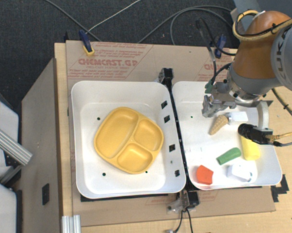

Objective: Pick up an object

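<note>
Orange block (204, 174) nearest; beyond, cone (218, 124) tilted, tip toward it, under gripper (213, 107), finger state unclear.

A yellow divided plate (129, 146) lies tilted in the middle of the left white bin (83, 130). The bin sits on a brown cardboard sheet (117, 62) printed with red lettering. A blue clamp (86, 41) grips the sheet's far edge beyond the bin, and cables (44, 4) run across the dark floor farther off.
</note>
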`<state>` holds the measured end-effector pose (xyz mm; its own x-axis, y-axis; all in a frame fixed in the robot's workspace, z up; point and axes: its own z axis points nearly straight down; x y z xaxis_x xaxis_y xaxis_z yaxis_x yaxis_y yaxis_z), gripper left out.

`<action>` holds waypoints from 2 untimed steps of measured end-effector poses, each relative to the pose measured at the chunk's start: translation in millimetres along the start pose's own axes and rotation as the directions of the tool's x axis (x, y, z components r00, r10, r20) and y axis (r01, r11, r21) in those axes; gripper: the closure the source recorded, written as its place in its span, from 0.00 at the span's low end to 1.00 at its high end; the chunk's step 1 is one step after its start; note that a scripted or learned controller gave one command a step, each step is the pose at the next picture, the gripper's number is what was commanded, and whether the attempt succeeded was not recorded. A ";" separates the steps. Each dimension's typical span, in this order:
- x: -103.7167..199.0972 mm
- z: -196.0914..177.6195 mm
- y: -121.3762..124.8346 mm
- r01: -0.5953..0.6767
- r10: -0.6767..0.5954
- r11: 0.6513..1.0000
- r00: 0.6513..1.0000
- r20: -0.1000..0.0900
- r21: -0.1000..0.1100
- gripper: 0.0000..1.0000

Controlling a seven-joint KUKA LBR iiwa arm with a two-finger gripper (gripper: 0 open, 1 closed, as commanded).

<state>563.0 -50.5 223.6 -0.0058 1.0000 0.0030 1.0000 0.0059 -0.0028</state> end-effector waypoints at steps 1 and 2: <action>53.1 6.3 -0.6 -0.001 0.001 1.000 1.000 0.001 0.000 1.00; 106.4 13.6 10.4 0.001 -0.001 1.000 1.000 0.001 -0.003 1.00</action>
